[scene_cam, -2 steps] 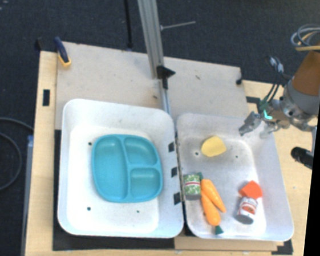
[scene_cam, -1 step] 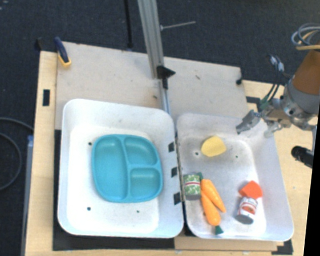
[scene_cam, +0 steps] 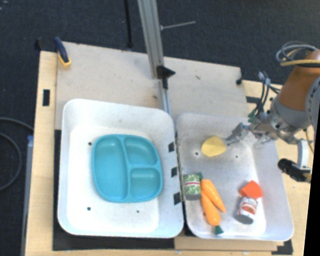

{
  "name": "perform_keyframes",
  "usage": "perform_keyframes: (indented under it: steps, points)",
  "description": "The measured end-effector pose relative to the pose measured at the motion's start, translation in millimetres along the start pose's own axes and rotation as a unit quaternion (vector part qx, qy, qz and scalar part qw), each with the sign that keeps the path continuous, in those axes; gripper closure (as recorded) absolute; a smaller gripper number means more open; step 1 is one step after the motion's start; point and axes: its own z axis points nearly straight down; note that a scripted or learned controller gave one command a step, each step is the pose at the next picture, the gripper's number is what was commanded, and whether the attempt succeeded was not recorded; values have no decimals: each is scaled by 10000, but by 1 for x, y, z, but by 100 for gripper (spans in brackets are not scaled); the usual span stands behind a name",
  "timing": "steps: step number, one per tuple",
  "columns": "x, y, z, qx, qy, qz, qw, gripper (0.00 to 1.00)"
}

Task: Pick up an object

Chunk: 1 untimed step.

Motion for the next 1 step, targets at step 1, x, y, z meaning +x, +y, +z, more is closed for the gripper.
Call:
perform_keyframes:
  steps: [1]
  points:
    - [-1, 0, 51, -16, -5, -1, 10000, 0]
